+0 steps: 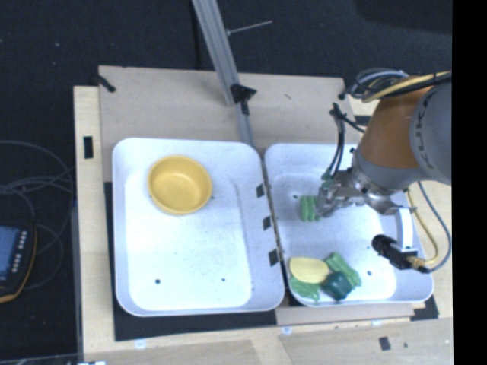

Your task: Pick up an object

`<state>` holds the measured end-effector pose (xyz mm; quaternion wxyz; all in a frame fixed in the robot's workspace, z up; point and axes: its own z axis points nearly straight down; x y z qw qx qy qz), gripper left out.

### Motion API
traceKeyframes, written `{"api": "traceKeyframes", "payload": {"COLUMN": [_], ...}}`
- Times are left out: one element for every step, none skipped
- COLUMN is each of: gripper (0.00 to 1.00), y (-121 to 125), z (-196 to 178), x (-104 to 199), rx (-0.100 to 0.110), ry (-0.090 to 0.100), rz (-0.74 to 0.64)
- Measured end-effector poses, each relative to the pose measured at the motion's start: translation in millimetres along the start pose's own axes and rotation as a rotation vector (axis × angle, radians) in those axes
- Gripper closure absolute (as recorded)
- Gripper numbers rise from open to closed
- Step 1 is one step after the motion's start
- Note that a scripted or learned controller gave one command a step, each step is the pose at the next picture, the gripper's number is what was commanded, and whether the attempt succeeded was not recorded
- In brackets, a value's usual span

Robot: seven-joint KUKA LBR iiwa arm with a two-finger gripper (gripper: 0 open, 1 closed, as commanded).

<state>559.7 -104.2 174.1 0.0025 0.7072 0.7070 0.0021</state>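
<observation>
While the grey arm with its orange band reaches in from the right over the right-hand white bin, its gripper sits low in the upper middle of that bin, just beside a small green object. That green piece lies on the bin floor at the gripper's left, touching or nearly touching the fingertips; whether it is actually between the fingers cannot be told, and whether the fingers are spread or pressed together cannot be told either, since the wrist body covers them from above. Cables loop over the arm's upper side, and a black fitting with a white bracket hangs off its lower right. In the near corner of the same bin a cluster of things lies together: a pale yellow rounded object, a lighter green piece beneath it, a green oblong piece to its right, and a dark teal object touching them. The left-hand white bin holds a yellow bowl, upright, in its upper left part, well apart from everything else. A grey metal pole slants down from the top toward the gap between the two bins.
</observation>
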Motion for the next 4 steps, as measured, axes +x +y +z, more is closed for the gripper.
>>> {"api": "traceKeyframes", "payload": {"gripper": [1.00, 1.00, 1.00, 1.00], "y": [1.2, 19.3, 43.3, 53.3], "z": [-37.5, -50.9, -54.1, -54.6], "x": [-0.4, 43.1, 94.4, 135.6], "rx": [0.002, 0.005, 0.006, 0.006], "ry": [0.000, 0.001, 0.002, 0.001], "rz": [0.000, -0.004, -0.005, -0.003]}}
